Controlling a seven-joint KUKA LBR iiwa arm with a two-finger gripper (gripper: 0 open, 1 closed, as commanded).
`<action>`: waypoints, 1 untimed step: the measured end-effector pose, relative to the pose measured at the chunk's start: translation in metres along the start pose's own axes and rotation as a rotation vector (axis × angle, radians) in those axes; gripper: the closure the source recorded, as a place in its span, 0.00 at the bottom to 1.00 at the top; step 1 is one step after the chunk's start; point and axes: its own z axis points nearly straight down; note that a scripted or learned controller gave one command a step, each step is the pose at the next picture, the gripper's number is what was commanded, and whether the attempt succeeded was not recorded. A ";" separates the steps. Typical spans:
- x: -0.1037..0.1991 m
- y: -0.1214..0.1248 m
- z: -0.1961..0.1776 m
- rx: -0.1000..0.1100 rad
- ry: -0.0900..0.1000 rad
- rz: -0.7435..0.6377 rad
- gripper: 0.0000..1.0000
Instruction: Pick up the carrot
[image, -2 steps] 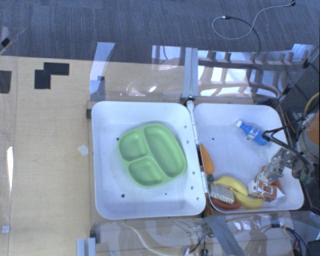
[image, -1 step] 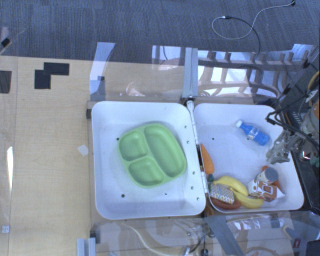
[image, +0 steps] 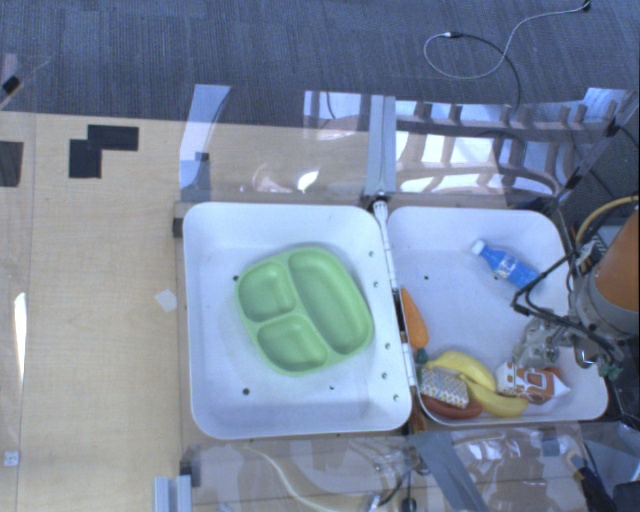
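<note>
Meanwhile, the carrot is lying against the left wall of the right bin, its orange body running along the divider and its tip pointing toward the far side — a spot that is leaving little room on one flank for a finger to slip in. The gripper is hanging low over the same bin's near-right corner, well apart from the carrot, and whether the claw is spread or pressed together cannot be told from this slanted view; nothing is showing between its tips. Just beside it a small red-and-white carton is resting, while a banana is curving along the near wall over a patterned, red-edged item whose identity is unclear. A blue bottle is lying toward the far right. In the left bin a green divided plate is sitting alone, tilted diagonally. By this evidence, the pick is not yet begun — the arm would likely need to cross the bin leftward, clearing the banana, before closing on the carrot.
</note>
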 end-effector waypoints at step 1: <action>-0.010 0.022 0.001 0.000 -0.003 -0.498 1.00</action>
